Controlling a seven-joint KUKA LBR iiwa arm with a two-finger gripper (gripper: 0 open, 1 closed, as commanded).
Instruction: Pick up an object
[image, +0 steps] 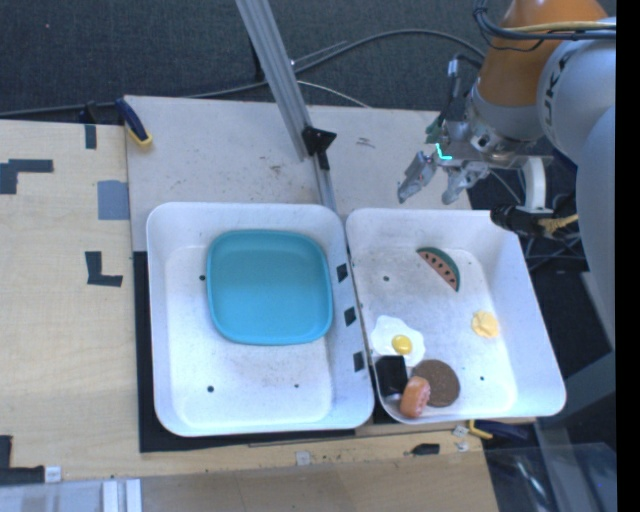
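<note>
Camera view, fixed overhead, slanted. 2 white bins are seen side by side on the bench.

Left bin: 1 teal plate is laid flat, roughly centred, nothing on it. Prob. meant as a drop spot; judged only.

Right bin: small items are scattered. A watermelon slice lies toward the far side, well apart from the rest. A small yellow piece sits near the right wall. At the near-left corner a cluster is packed: fried egg, a black block just beside it, a brown round piece, an orange-red piece touching or overlapping the brown one.

Gripper: held above the bench surface just beyond the far rim of the right bin, not over any item. Fingers are seen spread apart, w/ nothing between them. The arm is entered from the right.

Task thing: no single item is fixed by the task. The watermelon slice is judged the likeliest target, being nearest the claw and isolated, so a clean grasp is allowed. Its long axis is run from far-left to near-right, curved rind edge toward the far-right, red face up. A close across the short axis is judged best. The cluster is judged riskier, items being crowded against the wall.
</note>
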